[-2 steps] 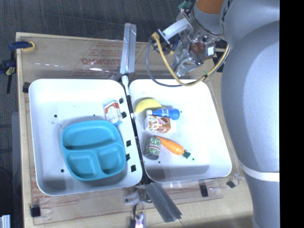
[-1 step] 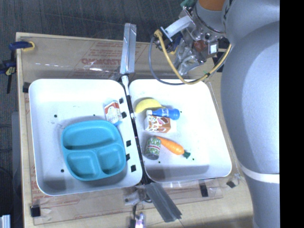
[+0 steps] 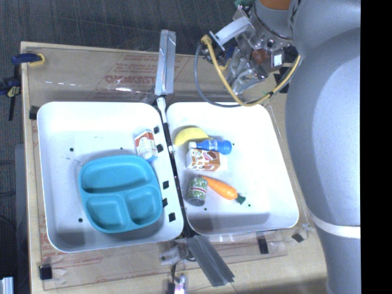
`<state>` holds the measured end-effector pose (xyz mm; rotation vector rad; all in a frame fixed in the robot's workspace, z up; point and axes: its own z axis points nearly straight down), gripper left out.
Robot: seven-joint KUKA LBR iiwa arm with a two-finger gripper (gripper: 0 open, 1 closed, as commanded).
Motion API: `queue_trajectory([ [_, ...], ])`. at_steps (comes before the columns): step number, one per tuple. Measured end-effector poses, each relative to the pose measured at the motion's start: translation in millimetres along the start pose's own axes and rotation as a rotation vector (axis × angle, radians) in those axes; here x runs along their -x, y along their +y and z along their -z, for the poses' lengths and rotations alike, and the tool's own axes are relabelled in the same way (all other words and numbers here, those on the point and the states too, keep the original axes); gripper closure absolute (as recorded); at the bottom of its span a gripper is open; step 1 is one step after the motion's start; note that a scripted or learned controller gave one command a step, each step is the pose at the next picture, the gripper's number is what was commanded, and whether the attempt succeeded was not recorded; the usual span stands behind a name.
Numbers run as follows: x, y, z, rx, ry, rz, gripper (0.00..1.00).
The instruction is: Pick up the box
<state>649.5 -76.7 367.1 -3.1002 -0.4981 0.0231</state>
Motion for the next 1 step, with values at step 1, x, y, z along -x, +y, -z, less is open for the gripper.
queue_trajectory([
  [1, 0.0, -0.4, 9.0, -0.002, -0.004, 0.004, 1.00],
])
